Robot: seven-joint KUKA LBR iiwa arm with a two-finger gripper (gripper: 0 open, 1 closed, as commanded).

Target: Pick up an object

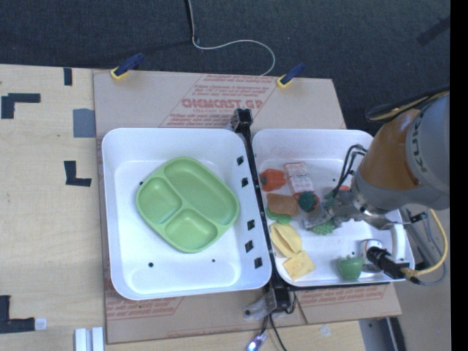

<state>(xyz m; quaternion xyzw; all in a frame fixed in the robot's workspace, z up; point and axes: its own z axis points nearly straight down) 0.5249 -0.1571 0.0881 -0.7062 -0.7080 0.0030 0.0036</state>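
Right bin (314,139), mid-floor: gripper (322,218) low among toys, fingers' spread impossible to tell. Teal toy (308,201) just far-left of it; green piece (324,228) at the tip, shape and axis unclear. Left bin (117,218): green tray (187,204).

— Where is the arm (409,159) sitting?

— It comes in from the right side of the camera view, a thick grey body with the orange band (391,156) facing the camera, bent downward and toward the left.

— And the wrist?

— Below the band it narrows to a grey, metallic wrist section, angled left and slightly down. Black cables loop beside it (one arcs up from the wrist toward the band).

— The gripper?

— The gripper (322,218) points leftward at the end of that wrist, low down. Its tip is small and dark here, and I cannot make out how the jaws stand.
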